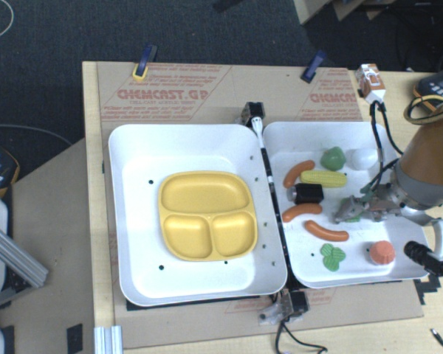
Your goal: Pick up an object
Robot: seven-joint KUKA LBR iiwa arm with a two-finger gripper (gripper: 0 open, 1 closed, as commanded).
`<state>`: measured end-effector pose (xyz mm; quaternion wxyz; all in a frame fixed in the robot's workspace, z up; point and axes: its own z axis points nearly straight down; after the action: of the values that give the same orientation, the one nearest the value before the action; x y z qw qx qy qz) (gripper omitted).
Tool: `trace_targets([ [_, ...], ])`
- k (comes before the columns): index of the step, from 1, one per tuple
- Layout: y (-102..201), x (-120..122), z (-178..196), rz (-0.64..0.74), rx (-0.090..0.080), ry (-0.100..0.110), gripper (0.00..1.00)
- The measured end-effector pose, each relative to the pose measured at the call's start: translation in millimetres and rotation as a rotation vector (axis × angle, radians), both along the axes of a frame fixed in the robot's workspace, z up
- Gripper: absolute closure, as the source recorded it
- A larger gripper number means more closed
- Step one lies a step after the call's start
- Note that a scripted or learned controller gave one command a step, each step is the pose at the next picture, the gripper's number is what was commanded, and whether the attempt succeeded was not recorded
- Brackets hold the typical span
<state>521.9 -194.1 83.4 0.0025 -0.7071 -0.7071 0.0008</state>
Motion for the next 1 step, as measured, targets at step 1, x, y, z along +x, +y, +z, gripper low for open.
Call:
trace_targets([
  [1,-0.5,0.8,11.8,-0.001,-0.002,-0.004,1.0],
])
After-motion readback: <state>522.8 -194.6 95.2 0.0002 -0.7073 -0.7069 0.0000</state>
